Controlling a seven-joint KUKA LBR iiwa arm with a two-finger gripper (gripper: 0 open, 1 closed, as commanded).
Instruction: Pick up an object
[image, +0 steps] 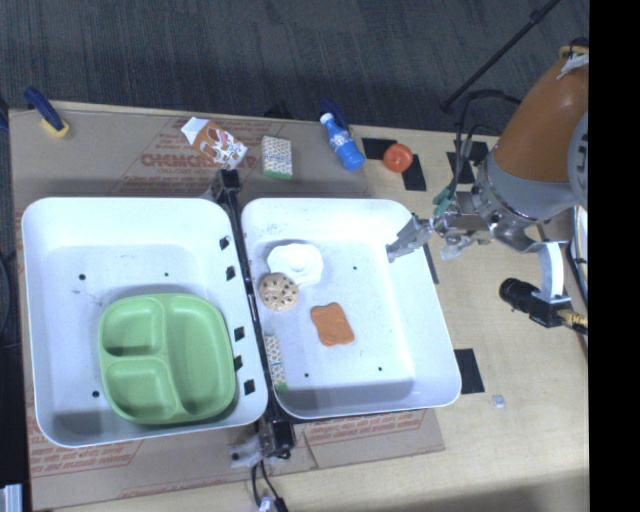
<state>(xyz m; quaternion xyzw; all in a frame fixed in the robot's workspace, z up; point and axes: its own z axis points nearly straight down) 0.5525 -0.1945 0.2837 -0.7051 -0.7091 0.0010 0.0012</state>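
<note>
Arm parked at the right bin's outer rim, pincer (408, 240) over the upper right corner.

The pincer sits low on the right bin (430, 340) rim, and whether it is released or clenched cannot be told at this size; nothing shows between its tips. Three things lie toward the bin's left half: a white round piece (296, 261) near the top, a tan waffled cookie-like disc (279, 291) touching its lower left edge, and an orange flat slab (332, 325) with rounded corners just right of and below the disc, apart from both. The bin floor to the right of the slab and along the near wall lies open. The left bin (50, 260) bears a green divided tray (166, 357) in its lower half.
</note>
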